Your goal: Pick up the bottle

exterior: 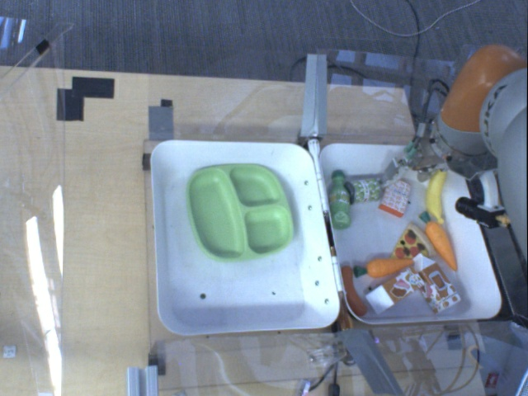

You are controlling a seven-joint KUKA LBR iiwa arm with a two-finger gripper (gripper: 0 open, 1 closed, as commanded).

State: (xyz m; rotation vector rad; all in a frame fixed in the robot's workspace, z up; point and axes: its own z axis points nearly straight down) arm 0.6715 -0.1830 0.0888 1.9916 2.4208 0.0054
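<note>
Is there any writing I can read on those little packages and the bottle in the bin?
None can be read.
Green bottle: label too blurred.
Red-and-white packet: print too small.
Brown cartons: patterns only, blurred.
Green can: markings unreadable.

Dark grey carpet floor [206, 23] across the top, 10 to 2 o'clock. Thin cable [396, 11] looping on it at 1 o'clock. Light wood bench [82, 221] fills the rest. Black tape marks [82, 93] at 10 o'clock. Clear plastic sheet [33, 180] with glare at 9 o'clock.
</note>
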